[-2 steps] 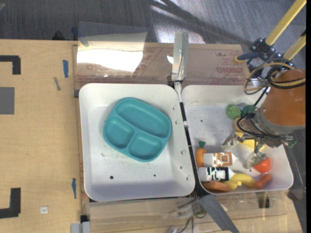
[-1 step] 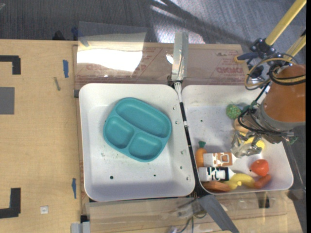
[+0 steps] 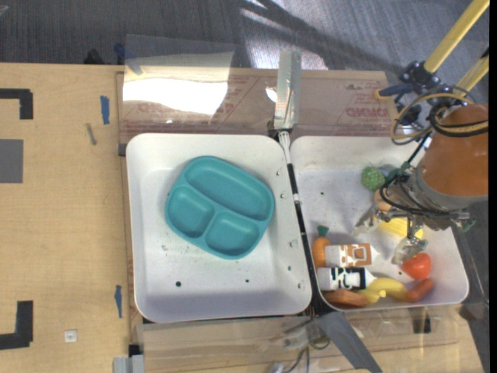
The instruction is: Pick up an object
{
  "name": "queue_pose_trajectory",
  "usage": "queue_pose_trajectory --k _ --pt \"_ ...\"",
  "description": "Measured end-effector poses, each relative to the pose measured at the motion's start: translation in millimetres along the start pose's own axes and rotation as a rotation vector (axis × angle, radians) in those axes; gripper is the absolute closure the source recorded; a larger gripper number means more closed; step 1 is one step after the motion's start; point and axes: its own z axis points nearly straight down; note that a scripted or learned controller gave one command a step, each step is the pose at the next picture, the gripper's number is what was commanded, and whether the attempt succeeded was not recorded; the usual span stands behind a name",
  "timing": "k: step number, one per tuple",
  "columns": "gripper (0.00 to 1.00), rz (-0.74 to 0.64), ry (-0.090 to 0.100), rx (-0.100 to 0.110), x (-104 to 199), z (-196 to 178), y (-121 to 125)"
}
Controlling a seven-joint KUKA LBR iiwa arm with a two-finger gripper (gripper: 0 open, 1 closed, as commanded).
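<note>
- Fingers hidden under the wrist, so cannot tell whether spread or closed, or whether anything is held; gripper (image 3: 396,222) low in the right bin (image 3: 334,173), over a yellow piece (image 3: 396,226).
- Left bin (image 3: 151,274) taken up by a teal divided plate (image 3: 220,207), well apart from the arm.
- Crowded along the right bin's near wall: white carton (image 3: 348,255), banana (image 3: 386,287), tomato (image 3: 417,265), carrot (image 3: 320,250); likely awkward for a clean grab.
- Green broccoli (image 3: 373,178) alone, near the far side.

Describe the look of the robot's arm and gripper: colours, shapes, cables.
The arm ends in a broad, rounded orange band. Thin black and yellow cables loop above it. Below sits the gripper, a dark body with slim metallic fingers.
</note>
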Motion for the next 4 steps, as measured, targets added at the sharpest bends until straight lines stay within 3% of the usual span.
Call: queue_pose_trajectory --k 1,2,3,4 --pt "1.00 -0.001 -0.007 0.006 -3.8 -11.4 -0.7" --pt "0.00 -0.001 -0.006 0.005 -3.7 -10.6 -0.3" --pt "1.00 -0.003 -0.013 0.012 -7.5 -22.1 -1.2" --pt "0.00 -0.003 -0.013 0.010 -7.4 -21.3 -0.8"
